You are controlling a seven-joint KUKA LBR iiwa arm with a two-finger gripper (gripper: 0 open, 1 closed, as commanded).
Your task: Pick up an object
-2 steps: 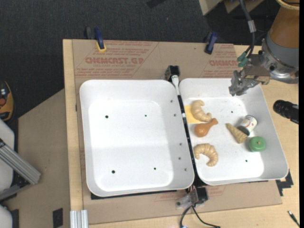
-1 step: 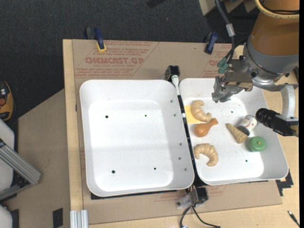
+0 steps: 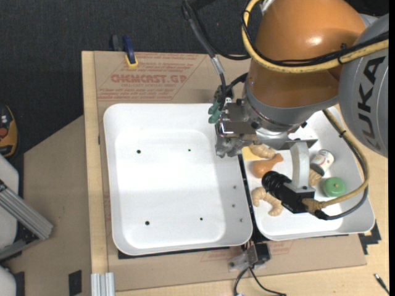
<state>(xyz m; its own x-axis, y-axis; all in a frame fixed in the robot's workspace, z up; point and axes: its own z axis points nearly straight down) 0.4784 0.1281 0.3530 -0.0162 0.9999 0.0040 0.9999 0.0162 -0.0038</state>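
Arm over right bin | bins: 2, left bin bare | objects: about 5, partly hidden, in right bin, incl. green disc | gripper: obscured, cannot tell

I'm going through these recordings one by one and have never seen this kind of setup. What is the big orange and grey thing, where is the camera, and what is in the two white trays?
The camera is fixed above the bench and looks down at a slant. The big grey shape with the orange band is a robot arm that reaches in from the right of the picture. Its working end hangs over the right bin; I cannot tell how its jaws stand or whether they hold anything.

Two shallow white bins sit side by side on a brown board. The left bin shows only small dark holes in its floor. The right bin holds small toys: an orange piece, a tan figure, a green round piece and a small white piece, partly hidden by the arm.
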